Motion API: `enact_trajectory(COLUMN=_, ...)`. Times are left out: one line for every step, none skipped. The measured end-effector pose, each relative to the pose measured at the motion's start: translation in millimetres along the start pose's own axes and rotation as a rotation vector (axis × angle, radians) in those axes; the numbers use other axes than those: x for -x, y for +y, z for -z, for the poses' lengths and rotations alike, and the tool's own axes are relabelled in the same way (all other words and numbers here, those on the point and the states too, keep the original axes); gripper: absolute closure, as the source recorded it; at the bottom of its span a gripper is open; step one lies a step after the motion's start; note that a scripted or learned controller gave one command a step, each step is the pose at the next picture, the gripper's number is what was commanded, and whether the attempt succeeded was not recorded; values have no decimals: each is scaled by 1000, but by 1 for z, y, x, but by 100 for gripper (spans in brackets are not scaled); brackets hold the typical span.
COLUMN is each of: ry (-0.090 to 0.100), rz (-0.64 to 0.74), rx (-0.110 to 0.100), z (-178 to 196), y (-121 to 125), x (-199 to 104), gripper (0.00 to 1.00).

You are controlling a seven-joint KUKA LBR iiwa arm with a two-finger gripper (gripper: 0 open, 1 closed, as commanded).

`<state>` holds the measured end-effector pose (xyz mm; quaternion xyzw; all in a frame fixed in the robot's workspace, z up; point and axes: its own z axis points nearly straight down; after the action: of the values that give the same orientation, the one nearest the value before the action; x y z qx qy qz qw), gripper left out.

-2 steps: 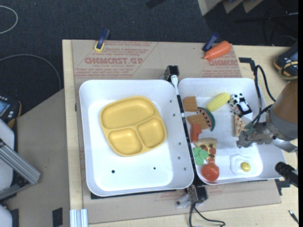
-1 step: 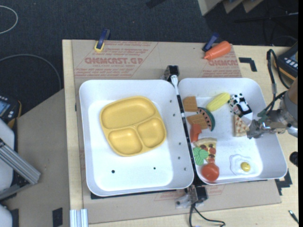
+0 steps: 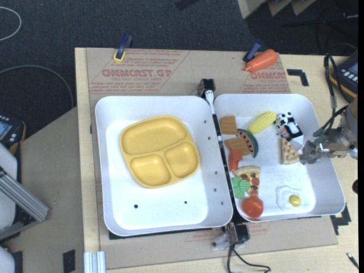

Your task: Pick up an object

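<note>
Toy pizza slice (image 3: 289, 151) lies in the right bin (image 3: 327, 178), just beside the gripper (image 3: 310, 152) — nothing lifted yet, by my reckoning. How the gripper is set I cannot tell. Corn cob (image 3: 262, 121), fried egg (image 3: 288, 198) and tomato (image 3: 253, 207) lie nearby — the yellow tray (image 3: 159, 151) fills the left bin (image 3: 114, 209).

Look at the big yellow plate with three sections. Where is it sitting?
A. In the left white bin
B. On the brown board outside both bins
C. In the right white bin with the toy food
A. The yellow plate lies inside the left white bin, while the toy food, such as the corn and the tomato, is in the right white bin.
</note>
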<state>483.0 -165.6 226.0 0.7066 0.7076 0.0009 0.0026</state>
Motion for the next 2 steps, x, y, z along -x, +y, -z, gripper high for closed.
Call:
enact_trajectory(ry=2, rz=5, rx=-1, z=5, y=28, x=-48, gripper=100)
enact_trajectory(ry=4, rz=4, rx=-7, z=-5, y=36, x=-104, gripper=100)
